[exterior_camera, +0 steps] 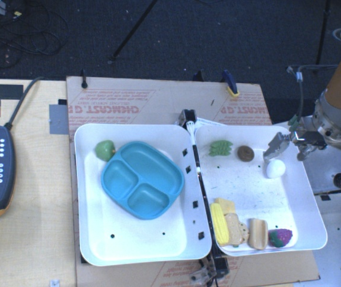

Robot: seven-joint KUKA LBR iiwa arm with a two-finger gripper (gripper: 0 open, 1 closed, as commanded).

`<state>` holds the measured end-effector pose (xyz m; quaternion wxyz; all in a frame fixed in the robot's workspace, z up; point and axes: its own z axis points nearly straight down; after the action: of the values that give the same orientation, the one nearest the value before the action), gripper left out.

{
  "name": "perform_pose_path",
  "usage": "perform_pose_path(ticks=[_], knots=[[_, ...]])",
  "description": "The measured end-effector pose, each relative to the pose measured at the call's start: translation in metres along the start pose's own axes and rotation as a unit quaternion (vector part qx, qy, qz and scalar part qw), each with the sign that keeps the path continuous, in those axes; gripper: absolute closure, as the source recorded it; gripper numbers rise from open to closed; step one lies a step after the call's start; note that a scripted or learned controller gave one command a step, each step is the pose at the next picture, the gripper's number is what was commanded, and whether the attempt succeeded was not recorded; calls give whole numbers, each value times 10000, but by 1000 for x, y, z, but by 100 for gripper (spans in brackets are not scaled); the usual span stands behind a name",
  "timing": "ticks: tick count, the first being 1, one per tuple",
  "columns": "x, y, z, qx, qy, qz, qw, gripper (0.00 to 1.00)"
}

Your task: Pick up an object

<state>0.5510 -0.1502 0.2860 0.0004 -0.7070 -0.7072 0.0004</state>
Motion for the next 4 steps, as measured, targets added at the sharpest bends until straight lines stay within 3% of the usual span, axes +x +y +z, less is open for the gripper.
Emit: perform_pose_path(ticks=[1,2,3,4], knots=[[-3,48,110,41,11,-21,10000,0],[50,65,134,20,14,-21,10000,0],[10,93,201,7,-7,13,10000,0],[69,93,199,16,16,-21,10000,0]])
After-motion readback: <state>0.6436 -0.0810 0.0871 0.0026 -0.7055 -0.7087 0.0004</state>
